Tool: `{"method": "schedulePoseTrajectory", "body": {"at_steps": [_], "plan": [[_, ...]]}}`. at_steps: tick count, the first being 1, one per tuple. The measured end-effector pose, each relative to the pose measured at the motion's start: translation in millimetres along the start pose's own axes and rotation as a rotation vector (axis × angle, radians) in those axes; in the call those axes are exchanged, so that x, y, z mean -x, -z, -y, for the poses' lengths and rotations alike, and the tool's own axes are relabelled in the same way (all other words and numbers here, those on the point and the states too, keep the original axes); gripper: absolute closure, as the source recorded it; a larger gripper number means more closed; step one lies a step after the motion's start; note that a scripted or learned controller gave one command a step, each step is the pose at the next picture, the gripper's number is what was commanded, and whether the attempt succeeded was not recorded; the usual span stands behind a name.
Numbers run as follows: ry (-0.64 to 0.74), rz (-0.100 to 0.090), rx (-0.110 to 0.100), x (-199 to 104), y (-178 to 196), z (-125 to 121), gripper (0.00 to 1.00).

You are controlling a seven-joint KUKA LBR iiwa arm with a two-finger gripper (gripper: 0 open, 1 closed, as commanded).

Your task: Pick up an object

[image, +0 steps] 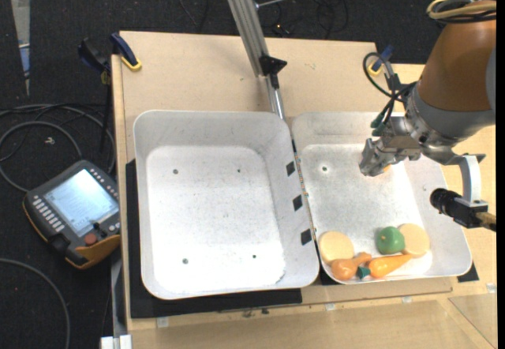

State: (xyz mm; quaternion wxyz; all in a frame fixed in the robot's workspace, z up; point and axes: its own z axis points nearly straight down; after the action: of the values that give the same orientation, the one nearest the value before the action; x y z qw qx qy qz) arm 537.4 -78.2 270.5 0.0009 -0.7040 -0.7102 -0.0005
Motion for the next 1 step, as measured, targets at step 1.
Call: {"method": "schedulePoseTrajectory", "body": {"at_steps": [1], "plan": [[-0.001,0.000,-0.001,-42.4,-8.6,3.9,1.00]]}}
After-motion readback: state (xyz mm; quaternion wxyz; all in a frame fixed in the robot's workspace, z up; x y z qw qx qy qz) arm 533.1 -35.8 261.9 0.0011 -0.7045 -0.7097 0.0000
